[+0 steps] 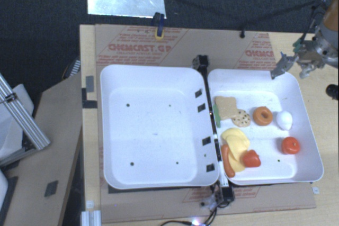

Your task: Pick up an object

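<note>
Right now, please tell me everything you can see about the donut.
The donut is a small orange-brown ring with a dark hole, smooth like plastic toy food. It lies flat in the right bin, toward its far side. The cookie is to its left and the white egg to its right, very close; contact is unclear.

Red "CHEMCAST GP" printed on the brown masking paper of the sheet (175, 42) under the bins, repeated upper right, partly hidden

arm (329, 18) cut off at right edge
</note>
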Motion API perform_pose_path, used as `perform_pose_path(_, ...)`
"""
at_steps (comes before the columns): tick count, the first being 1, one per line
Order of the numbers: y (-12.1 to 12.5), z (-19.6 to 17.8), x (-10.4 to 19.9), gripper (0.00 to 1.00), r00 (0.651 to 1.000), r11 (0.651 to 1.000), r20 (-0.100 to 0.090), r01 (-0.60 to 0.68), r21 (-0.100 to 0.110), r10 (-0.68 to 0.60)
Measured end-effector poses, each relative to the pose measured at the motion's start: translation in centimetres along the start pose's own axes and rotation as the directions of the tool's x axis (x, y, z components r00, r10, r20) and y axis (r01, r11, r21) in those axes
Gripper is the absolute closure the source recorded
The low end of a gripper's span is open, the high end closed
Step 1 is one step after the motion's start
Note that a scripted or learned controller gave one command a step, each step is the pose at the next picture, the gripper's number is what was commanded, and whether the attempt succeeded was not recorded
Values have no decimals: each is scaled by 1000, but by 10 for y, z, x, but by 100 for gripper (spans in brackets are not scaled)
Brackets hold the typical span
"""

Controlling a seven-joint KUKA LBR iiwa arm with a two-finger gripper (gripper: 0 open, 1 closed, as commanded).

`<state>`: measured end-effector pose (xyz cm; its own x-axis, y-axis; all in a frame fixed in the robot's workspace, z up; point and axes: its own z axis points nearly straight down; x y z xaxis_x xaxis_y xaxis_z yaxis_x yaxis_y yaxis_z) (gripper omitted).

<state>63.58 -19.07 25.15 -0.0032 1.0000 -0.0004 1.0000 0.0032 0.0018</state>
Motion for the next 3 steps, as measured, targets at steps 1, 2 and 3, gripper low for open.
perform_pose_path(1,26,175,64,0,1000,1000,-4,6,6,-6)
perform_pose_path(2,35,50,56,0,1000,1000,2,2,-8,-2)
perform_pose_path(3,32,170,103,0,1000,1000,-2,4,5,-4)
